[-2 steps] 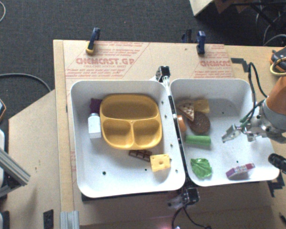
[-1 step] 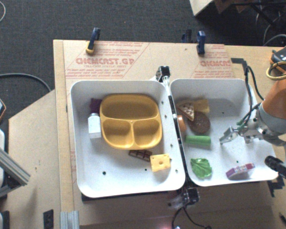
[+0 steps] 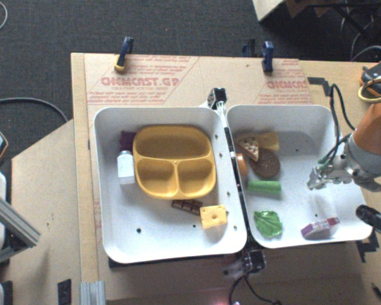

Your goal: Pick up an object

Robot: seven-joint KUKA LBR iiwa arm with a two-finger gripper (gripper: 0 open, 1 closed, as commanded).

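Two shallow white bins sit side by side on a plywood board printed with red lettering, which is held by a blue-and-yellow clamp and a blue clamp at its far edge. Dark carpet surrounds the bench, with grey cables looping across it at the left. The left bin holds a yellow divided plate, a small white bottle touching the plate's left side, a chocolate bar piece and a yellow cheese block. The right bin holds a pizza slice, a brown cookie, a green cylinder, a green leaf and a purple-and-white packet near its front right corner. The gripper hangs over the right bin's right half, well above the packet and apart from every object; whether it is spread or closed cannot be told, and nothing is seen in it
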